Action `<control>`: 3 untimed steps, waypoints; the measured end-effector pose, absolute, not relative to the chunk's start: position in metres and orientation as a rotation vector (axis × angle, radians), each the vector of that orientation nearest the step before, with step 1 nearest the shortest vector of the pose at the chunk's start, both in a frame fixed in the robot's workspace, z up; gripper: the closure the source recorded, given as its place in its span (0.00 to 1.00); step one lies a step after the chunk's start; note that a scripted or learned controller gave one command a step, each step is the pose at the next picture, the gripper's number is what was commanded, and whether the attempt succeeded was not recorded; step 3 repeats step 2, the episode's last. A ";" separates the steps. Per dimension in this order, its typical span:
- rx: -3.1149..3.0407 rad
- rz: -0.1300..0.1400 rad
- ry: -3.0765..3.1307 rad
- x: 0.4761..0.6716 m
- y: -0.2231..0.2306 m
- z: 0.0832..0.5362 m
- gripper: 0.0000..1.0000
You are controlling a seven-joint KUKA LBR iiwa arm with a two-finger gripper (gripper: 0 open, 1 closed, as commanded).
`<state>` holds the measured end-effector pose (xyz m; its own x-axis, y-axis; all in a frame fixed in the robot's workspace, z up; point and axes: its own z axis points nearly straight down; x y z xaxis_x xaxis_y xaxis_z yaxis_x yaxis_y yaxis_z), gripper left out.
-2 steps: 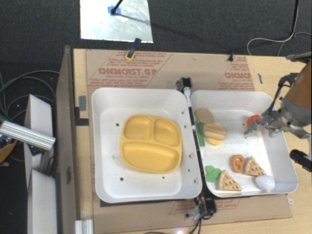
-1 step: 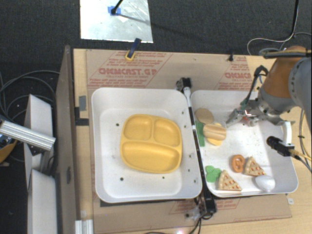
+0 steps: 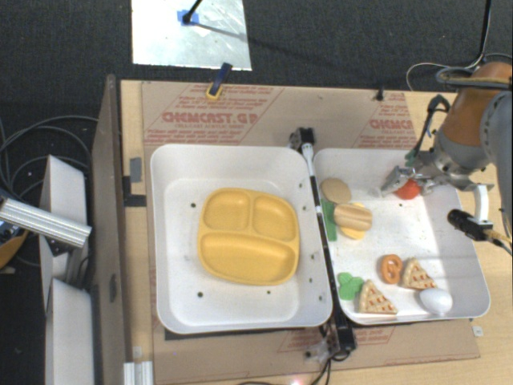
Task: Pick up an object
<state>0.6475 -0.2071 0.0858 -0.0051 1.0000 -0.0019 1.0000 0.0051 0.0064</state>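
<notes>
- Nearest the camera, along the front edge of the right bin (image 3: 478,295): two waffle-patterned triangular wedges (image 3: 375,299), a white egg-shaped piece (image 3: 436,301) and a green piece (image 3: 349,284) beside the left wedge.
- Just behind them lies a small orange pretzel (image 3: 391,268), touching or nearly touching the second wedge (image 3: 418,275).
- Near the divider, in the same bin: a tan round piece (image 3: 336,190) and a beige bread-like piece (image 3: 353,217) with a yellow bit below it.
- Left bin (image 3: 172,215) holds a yellow divided plate (image 3: 247,236), lying flat near its middle.
- Arm enters from the right; the tool (image 3: 406,180) sits low over the back part of the right bin.
- Red object (image 3: 408,189) lies directly at the tool tips, partly covered by them.
- Tool state: cannot tell whether it is spread or pinching the red object; contact is unclear.
- Surface (image 3: 240,111) under the bins is covered by printed cardboard.
</notes>
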 end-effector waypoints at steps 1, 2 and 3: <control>2.209 0.001 2.226 0.646 -0.207 0.096 1.00; 2.208 0.006 2.234 0.651 -0.111 0.110 1.00; 2.208 0.006 2.234 0.651 -0.111 0.110 1.00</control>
